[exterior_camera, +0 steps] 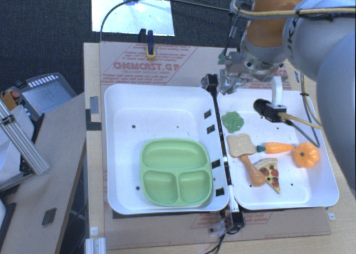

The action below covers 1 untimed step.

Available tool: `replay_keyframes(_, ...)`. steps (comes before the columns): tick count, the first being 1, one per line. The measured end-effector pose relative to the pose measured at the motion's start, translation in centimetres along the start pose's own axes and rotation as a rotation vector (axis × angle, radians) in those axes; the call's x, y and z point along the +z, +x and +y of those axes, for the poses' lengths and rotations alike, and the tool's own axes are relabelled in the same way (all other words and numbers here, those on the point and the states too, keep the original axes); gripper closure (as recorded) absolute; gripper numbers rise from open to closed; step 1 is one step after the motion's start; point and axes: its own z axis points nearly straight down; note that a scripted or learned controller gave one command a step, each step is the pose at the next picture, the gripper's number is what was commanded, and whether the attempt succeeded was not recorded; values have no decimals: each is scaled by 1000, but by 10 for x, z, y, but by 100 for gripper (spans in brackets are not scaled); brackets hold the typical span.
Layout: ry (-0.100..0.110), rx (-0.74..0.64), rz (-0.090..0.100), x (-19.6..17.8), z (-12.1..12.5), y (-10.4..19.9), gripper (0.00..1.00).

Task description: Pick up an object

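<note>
Six toy foods lie in the right bin (pixel 328 192) as I watch the arm's gripper (pixel 229 83) hang over that bin's far left corner, close to the divider between the two bins. From my remote seat I cannot tell how the jaws stand; the wrist hardware blocks them, and I see nothing held there.

Nearest the gripper is a green leafy piece (pixel 232 120), lying just toward the camera from it, flat on the bin floor and roughly round, so it offers no clear long axis. Beyond that, a slice of toast (pixel 240 145) rests beside a drumstick (pixel 253 172), whose length runs diagonally from the toast toward the near right. A carrot (pixel 276 148) lies with its long axis across the bin, left to right, its tip close to a small orange pumpkin (pixel 306 154). A pizza slice (pixel 271 174) sits nearest the camera, touching or almost touching the drumstick.

The left bin (pixel 119 136) carries a green divided plate (pixel 175 170), well apart from the gripper.

My judgement: no pick has begun, and the leafy piece is the likeliest target, since the move to it is short, toward the camera and down. Its flatness could let the fingers slip off it. The carrot would suit a grasp across its narrow width better, but it lies farther off, to the right.
</note>
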Motion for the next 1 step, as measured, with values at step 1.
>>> replay_keyframes(1, 0, -1, 1, -3, -7, 62, 100)
